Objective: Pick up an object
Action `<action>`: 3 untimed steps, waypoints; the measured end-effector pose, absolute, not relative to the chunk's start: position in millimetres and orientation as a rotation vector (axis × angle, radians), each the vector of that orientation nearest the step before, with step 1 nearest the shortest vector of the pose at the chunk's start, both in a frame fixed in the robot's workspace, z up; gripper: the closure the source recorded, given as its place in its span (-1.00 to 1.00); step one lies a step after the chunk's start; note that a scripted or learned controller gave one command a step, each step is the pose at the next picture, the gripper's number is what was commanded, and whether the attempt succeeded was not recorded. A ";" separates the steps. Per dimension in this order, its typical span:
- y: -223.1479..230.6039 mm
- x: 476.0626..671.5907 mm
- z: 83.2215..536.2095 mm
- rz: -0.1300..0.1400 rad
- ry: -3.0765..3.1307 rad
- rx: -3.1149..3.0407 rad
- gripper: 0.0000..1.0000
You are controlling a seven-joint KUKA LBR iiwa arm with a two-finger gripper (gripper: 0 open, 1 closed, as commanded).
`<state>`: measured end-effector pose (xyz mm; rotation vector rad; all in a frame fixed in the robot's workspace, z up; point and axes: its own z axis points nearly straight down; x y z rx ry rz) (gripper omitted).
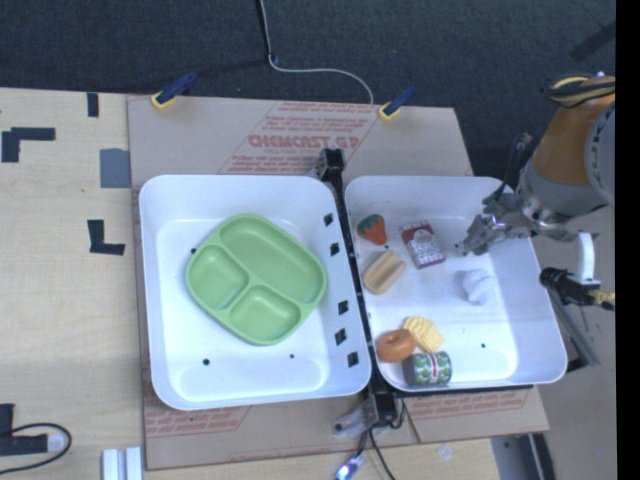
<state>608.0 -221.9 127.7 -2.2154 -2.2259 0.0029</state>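
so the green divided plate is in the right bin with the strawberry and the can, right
Not quite. The camera view shows the green divided plate alone in the left bin. The strawberry and the can are in the right bin, as you said, and the pincer is over that bin's far right part.

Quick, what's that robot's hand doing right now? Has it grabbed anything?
Hand: above the right bin, near its far right side; whether it is open, shut or holding something cannot be told from this view.
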 end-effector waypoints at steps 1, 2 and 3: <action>-197.1 673.2 311.7 -0.017 -2.243 -2.227 1.00; -136.9 631.9 253.6 0.006 -2.221 -2.213 1.00; -115.6 580.9 154.1 0.013 -2.213 -2.213 1.00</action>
